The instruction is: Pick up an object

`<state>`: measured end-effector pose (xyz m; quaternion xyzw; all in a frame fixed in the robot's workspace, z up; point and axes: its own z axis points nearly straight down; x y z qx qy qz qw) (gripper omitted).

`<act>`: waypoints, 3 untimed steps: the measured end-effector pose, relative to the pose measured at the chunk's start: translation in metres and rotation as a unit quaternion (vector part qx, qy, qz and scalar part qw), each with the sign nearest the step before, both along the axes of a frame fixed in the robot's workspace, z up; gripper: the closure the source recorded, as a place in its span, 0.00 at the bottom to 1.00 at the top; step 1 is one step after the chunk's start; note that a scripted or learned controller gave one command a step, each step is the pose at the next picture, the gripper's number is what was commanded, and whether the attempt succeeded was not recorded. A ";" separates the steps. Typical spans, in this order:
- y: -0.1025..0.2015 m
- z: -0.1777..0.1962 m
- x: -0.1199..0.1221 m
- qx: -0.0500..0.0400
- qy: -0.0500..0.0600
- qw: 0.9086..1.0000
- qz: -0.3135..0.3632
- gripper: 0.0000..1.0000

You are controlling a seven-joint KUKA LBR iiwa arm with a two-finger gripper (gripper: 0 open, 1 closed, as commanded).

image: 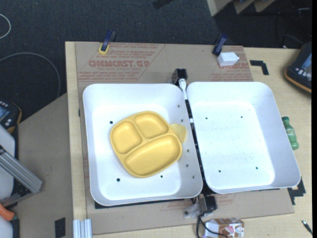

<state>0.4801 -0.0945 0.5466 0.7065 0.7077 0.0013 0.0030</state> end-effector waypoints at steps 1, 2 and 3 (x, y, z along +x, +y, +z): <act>0.024 -0.104 -0.001 0.002 0.009 1.000 0.000 1.00; 0.041 -0.203 -0.002 0.002 0.009 1.000 -0.001 1.00; 0.102 -0.225 -0.001 0.002 0.006 1.000 0.003 1.00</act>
